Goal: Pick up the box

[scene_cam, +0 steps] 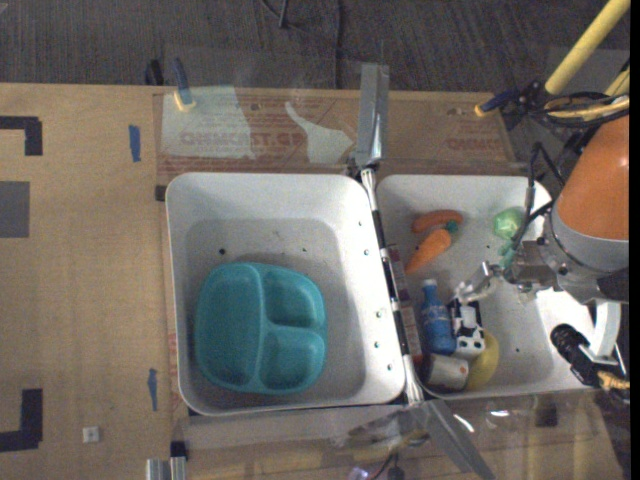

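Teal divided plate [261, 327] alone, left bin [190, 208]; one box [466, 326].

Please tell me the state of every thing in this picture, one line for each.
Teal plate: flat in left bin.
Carrot: lying in right bin.
Blue bottle: lying.
Black-and-white box: beside bottle, not lifted.
Gripper: low above the box.

Divided plate [261, 326] in left bin [190, 203]. Right bin [520, 368] holds carrot [429, 251] far, bottle [434, 320] near its left wall, box [467, 328] just right of bottle.
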`<state>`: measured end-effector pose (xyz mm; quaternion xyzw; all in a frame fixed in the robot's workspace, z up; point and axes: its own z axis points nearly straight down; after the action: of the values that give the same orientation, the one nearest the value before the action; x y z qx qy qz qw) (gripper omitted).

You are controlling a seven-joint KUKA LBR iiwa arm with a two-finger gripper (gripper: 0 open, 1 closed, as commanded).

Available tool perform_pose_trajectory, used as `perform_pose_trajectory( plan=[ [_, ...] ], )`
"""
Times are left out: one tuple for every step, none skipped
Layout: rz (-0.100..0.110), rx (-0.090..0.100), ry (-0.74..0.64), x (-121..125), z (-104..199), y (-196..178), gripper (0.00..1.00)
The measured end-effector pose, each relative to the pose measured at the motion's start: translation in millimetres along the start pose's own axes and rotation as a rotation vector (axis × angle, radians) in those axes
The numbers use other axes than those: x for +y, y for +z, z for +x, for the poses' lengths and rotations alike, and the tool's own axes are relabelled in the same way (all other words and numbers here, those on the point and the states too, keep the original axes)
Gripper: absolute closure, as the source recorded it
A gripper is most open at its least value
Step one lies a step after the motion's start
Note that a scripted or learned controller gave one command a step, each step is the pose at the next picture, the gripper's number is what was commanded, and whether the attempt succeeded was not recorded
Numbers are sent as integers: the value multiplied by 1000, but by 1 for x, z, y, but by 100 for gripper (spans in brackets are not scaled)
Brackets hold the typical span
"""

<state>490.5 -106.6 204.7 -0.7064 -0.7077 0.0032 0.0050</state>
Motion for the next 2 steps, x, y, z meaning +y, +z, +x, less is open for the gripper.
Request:
perform_pose_trajectory(
  plan=[
    [-34,-4,211,1,-58,93,0],
    [-4,-1,98,3,-44,2,0]
  ],
)
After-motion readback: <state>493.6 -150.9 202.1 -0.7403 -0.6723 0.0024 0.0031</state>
